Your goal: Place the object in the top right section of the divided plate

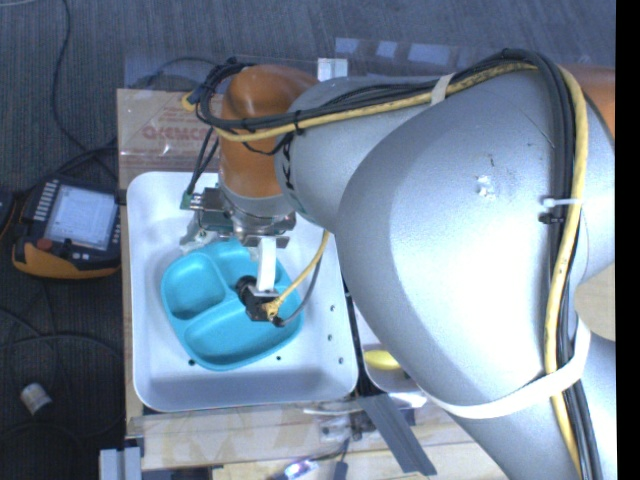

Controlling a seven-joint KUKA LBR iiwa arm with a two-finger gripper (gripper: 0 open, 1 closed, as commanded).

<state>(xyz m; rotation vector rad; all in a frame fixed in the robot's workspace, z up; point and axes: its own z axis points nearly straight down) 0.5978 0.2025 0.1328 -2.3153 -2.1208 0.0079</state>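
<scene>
A blue divided plate lies in the left white bin. Its left section and its large front section face the camera and hold nothing that I can see. My gripper hangs directly over the plate's top right section, beneath the orange wrist band. The gripper body hides that section and whatever lies under it.
The grey arm covers most of the right bin. A yellow thing peeks out from under the arm at that bin's near left corner. A control pendant lies on the floor to the left. A cardboard sheet lies behind the left bin.
</scene>
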